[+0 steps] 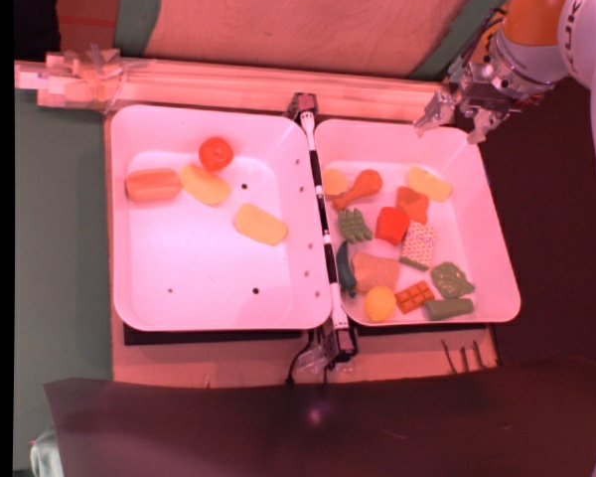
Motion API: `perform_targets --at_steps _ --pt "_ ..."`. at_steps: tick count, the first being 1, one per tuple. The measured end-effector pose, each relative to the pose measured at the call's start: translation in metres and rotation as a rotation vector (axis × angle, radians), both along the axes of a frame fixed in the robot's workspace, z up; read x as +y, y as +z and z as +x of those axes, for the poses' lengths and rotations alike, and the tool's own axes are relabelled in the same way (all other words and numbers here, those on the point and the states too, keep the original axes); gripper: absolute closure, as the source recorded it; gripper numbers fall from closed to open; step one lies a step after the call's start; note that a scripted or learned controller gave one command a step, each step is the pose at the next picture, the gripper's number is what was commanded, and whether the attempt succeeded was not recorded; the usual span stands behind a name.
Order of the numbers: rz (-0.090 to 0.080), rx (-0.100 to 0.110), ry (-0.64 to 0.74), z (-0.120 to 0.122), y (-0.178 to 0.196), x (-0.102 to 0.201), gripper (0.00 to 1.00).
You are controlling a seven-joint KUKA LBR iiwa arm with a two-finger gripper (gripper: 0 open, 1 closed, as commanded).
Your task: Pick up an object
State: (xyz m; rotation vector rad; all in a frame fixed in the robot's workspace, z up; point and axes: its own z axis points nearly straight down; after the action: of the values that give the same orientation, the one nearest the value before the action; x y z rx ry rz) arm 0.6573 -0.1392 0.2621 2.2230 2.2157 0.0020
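Reaching in from the right, pincer (pixel 455 125) spread apart and holding nothing, above right bin's (pixel 497 229) far corner.

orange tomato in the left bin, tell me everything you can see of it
The orange tomato is a small round toy, glossy like plastic, red-orange with a paler highlight on top. It sits whole in the upper middle of the left bin, on the floor near the far wall. Its lower left edge meets or slightly overlaps the yellow piece below it; actual contact cannot be told. Nothing grips it: the gripper is over the right bin's far corner.
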Motion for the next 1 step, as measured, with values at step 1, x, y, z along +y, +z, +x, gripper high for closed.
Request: perform_targets --at_steps 1 --pt "0.000 0.000 0.000 0.0000 0.0000 0.0000 0.00"
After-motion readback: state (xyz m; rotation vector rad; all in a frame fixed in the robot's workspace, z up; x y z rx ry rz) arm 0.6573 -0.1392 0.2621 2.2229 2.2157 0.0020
